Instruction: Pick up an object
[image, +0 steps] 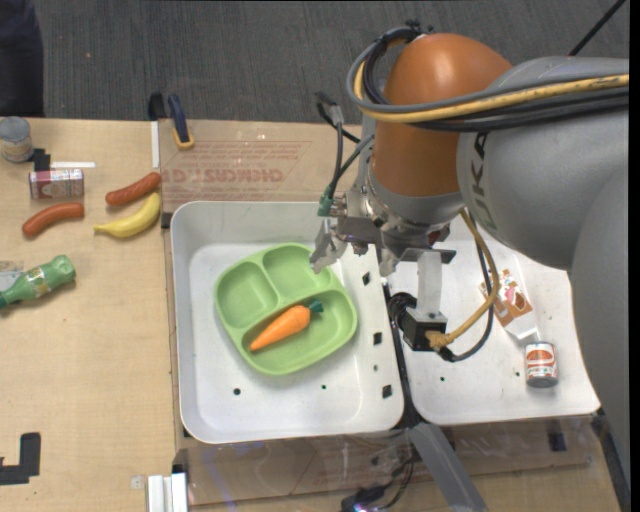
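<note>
The camera view looked down on a light wooden bench (90, 380) bearing two shallow white bins side by side, with dark grey flooring seen beyond its far edge. In the left bin (200, 400), a green divided plate (250, 290) lay near the centre, and a toy carrot (282, 327) rested in its largest compartment, its green top pointed toward the right bin. The right bin (480, 385) held a small red and white can (541, 363) near its right edge and a torn packet (507, 297) just behind it. A flattened cardboard sheet (240, 165) was laid behind the left bin. On the bare bench to the left, two toy sausages (133, 188), a banana (132, 220), a green bottle (38, 280) and a small carton (56, 182) were scattered. The gripper (352, 250) hung over the divider between the bins, beside the plate's far right edge; nothing was seen between its fingers, but whether they were wide or narrow could not be told. Much of the right bin was hidden by the grey and orange arm (440, 110).
</note>
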